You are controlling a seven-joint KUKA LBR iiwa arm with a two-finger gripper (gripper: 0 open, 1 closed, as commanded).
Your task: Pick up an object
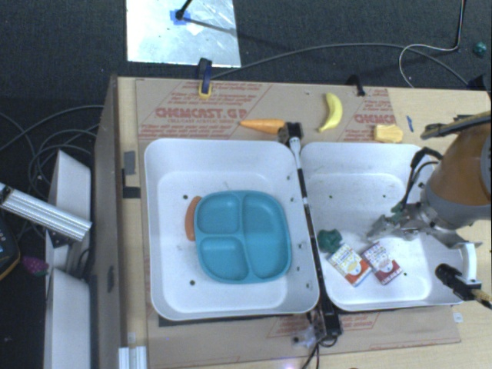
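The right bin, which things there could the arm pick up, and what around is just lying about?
For the job: green toy, two small cartons, right bin, gripper.

Lying about: blue divided plate, sausage, carrot, banana, cheese wedge.

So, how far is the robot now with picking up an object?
Nothing looks picked up yet. The green object and the two small cartons lie on the floor of the right bin. In hand: the gripper is low inside that bin, just above the right carton, with nothing visibly held. Left to do: close on one object and lift it.
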